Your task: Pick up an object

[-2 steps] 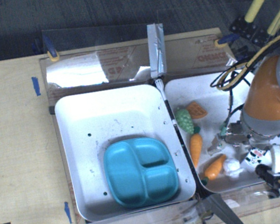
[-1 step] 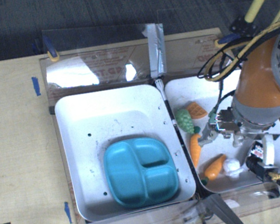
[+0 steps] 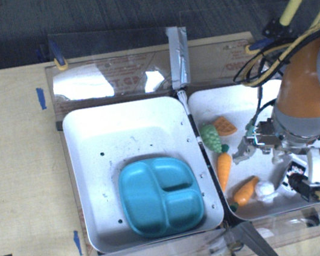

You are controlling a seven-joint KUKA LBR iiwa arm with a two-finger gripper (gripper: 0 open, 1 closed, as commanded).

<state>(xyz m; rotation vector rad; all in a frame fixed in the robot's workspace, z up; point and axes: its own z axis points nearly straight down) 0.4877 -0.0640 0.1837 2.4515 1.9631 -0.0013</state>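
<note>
Camera view, from above and at a slant. Two shallow white bins stand side by side on the bench. The left bin point(image 3: 82, 138) holds a teal divided tray point(image 3: 160, 196), three compartments facing up, lying toward the near wall. The right bin point(image 3: 228, 97) holds small toy foods grouped along its left side: a green bumpy piece point(image 3: 211, 137) near the dividing wall; an orange wedge-shaped piece point(image 3: 225, 125) just beside it on the right; an upright-lying carrot point(image 3: 224, 170) below these, close to the dividing wall; and a second orange carrot-like piece point(image 3: 245, 191) lying tilted near the front wall, with a small white object point(image 3: 265, 190) touching its right end.

The arm point(image 3: 309, 89) enters from the right, its orange band over the right bin's far right part, wrist directed down and leftward into that bin. The gripper point(image 3: 254, 143) hangs over the bin's middle, right of the upright-lying carrot and above the tilted piece. Whether its jaws are open or closed cannot be told; nothing is visibly between them.
</note>
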